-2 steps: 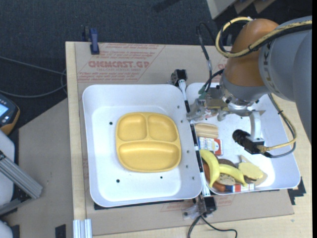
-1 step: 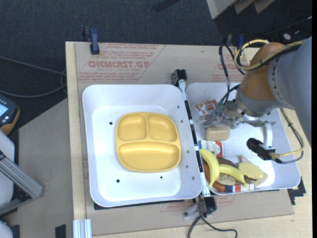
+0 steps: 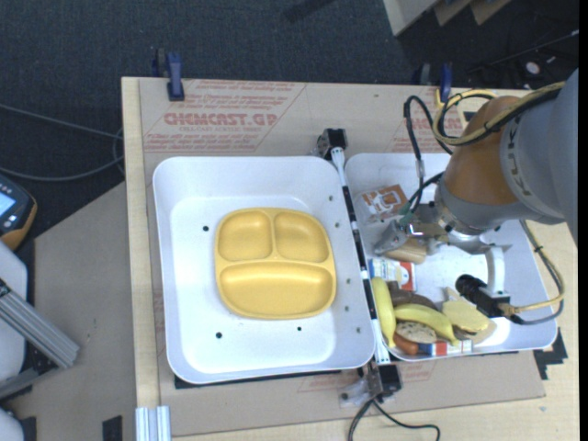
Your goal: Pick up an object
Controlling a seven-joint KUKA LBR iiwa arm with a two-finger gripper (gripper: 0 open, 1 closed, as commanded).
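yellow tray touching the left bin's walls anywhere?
Apart. The camera view shows the yellow tray mid-floor in the left bin, white floor visible all around it.

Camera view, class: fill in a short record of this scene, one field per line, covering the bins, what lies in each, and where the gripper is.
left bin: holds a yellow divided plate, lying flat near its middle
right bin: holds a clutter of small items, among them bananas along its near edge and a small carton toward the far end
arm: reaches in from the right, over the right bin
gripper: low over the right bin's left part
held object: cannot tell
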